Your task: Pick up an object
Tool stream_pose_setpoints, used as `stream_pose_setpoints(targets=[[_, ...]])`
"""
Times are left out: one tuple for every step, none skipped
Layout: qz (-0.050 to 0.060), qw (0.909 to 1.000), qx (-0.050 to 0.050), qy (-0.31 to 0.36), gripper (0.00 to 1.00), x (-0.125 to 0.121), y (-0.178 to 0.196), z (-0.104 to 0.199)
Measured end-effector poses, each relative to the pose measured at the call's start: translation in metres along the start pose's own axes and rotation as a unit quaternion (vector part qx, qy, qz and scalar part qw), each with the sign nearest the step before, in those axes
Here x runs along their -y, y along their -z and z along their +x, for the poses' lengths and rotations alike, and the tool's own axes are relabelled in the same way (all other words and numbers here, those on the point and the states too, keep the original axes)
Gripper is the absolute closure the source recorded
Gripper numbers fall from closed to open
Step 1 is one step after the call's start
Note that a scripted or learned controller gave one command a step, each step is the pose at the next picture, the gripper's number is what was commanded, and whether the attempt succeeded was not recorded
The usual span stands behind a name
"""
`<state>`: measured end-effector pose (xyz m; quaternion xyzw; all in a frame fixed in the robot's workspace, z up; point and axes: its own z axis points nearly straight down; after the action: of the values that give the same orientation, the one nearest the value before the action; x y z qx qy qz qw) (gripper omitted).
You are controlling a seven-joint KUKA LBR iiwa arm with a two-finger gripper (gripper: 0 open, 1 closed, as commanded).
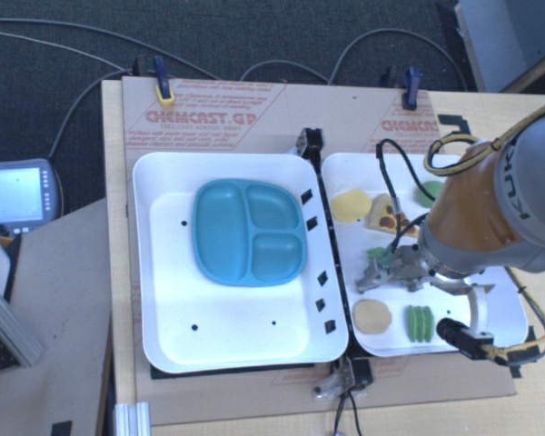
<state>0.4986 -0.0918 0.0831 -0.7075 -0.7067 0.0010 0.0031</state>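
- In the right bin (518, 309), left-centre: gripper (380, 271) sat low; finger spread could not be told.
- Tan round piece (372, 315) and green piece (421, 323) lay near the front edge.
- Yellow piece (350, 205) lay toward the back-left corner.
- Blue divided plate (250, 232) lay in the left bin (163, 316).

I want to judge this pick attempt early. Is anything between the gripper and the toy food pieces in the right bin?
Nothing visible blocks it. The gripper hangs over the right bin, among the pieces: a tan round piece just below it, a green ridged piece beside that, a yellow piece farther up.
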Motion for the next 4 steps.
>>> stream_pose_setpoints(targets=[[-0.002,1.0,0.0,0.0,1.0,-0.001,0.012,0.0],[-0.005,1.0,0.002,0.0,1.0,0.0,0.058,-0.007],[-0.006,1.0,0.002,0.002,1.0,0.004,0.114,0.002],[-0.005,1.0,0.002,0.001,1.0,0.003,0.131,0.002]])
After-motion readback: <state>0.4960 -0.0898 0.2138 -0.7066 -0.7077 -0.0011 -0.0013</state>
